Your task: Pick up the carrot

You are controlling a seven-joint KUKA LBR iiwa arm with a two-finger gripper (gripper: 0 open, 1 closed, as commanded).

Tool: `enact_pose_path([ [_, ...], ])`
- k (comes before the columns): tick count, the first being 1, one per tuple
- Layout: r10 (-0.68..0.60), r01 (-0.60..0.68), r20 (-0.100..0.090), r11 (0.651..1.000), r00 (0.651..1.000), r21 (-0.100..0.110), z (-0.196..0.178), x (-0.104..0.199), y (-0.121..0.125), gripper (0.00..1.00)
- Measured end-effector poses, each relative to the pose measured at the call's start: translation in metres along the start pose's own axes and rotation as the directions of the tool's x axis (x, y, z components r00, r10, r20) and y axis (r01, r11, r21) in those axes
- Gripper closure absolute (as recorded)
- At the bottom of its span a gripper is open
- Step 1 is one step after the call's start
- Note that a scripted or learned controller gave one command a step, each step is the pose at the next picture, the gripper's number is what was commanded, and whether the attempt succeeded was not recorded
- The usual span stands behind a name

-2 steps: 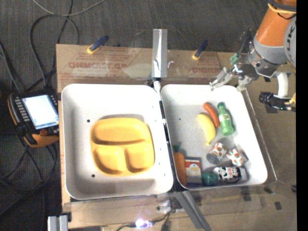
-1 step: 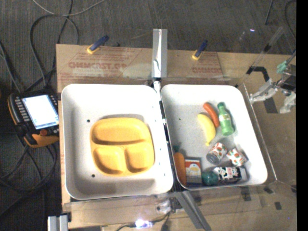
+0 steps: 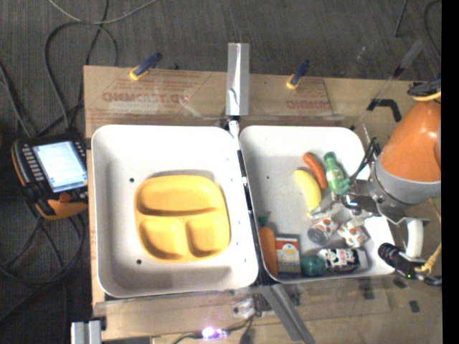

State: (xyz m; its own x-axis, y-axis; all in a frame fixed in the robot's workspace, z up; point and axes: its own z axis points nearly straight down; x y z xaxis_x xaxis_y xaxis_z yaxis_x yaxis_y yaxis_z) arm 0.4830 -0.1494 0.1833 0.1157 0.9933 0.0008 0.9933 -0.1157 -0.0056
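Carrot beside orange-labelled carton, text illegible

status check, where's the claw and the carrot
Claw over right bin, mid-clutter, nothing seen held. Carrot at bin's left wall, untouched. Orange box tight beside it.

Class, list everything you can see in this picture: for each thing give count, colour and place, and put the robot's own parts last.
Bins: two, white, side by side on the bench.
Tray: one, yellow, three sections, in the left bin.
Carrot: one, orange, right bin, along its left wall.
Banana: one, yellow, right bin, upper middle.
Sausage: one, red-orange, beside the banana.
Bottle: one, green, right of the sausage.
Box: one, orange, beside the carrot.
Cans: two, patterned white and red, mid right bin.
Handset: one, lit screen, left of the bench.
Clamps: two, blue and yellow, bench's far edge.
Arm: one, grey and orange, right side.
Pincer: one, over the right bin.
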Motion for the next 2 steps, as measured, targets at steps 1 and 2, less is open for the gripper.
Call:
enact_pose_path([
  [1,-0.055,0.055,0.000,0.999,0.999,-0.001,0.070,0.032,0.013,0.00],
  [2,-0.012,0.012,-0.002,1.000,1.000,-0.011,0.094,0.003,0.043,0.00],
])
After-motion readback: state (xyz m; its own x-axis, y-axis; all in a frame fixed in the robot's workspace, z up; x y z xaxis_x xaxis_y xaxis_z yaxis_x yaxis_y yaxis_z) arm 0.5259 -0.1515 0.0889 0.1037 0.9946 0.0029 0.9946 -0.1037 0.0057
